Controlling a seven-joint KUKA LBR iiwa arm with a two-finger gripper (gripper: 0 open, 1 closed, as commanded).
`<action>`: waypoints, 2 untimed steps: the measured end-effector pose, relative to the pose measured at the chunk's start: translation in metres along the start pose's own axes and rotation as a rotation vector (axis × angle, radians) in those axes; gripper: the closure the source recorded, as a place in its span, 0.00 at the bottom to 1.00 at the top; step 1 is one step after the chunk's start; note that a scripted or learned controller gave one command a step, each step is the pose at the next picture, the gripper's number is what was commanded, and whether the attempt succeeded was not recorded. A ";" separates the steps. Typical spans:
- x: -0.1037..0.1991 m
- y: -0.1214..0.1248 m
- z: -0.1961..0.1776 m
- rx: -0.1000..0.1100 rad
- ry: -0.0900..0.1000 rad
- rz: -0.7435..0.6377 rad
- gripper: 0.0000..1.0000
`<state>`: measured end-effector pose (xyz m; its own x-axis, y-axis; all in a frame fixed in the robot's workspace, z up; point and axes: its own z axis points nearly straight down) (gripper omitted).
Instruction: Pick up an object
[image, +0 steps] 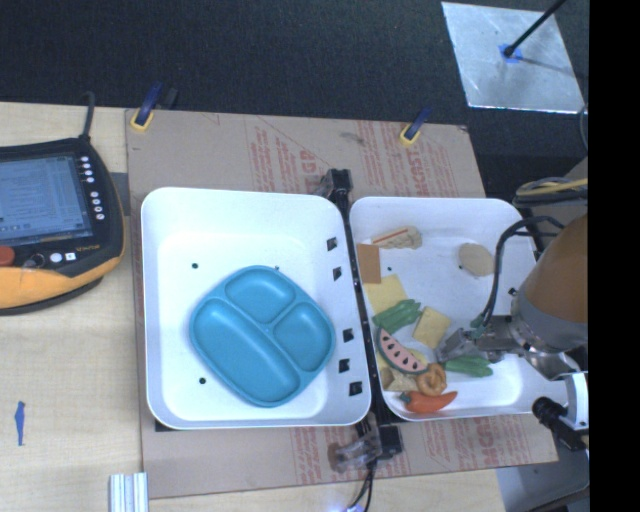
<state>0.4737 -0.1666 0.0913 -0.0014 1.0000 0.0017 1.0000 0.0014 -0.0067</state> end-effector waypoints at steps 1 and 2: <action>0.000 0.002 -0.011 -0.003 -0.001 -0.002 1.00; 0.032 0.089 -0.085 -0.018 -0.003 -0.010 1.00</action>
